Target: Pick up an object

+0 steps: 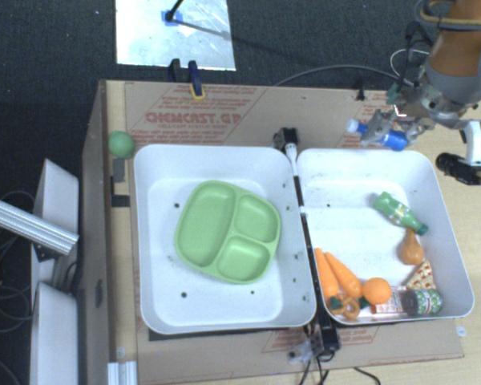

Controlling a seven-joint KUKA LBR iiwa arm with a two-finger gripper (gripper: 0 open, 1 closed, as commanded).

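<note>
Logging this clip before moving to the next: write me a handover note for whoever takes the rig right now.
Gripper: above the right bin's far rim, with a blue and white item at its tip; grip unconfirmed.
Right bin: green bottle, pear-shaped brown piece, carrots, orange ball, small can.
Left bin: green divided plate.
Done: no confirmed pick.
Left: confirm the grasp or retry.
</note>
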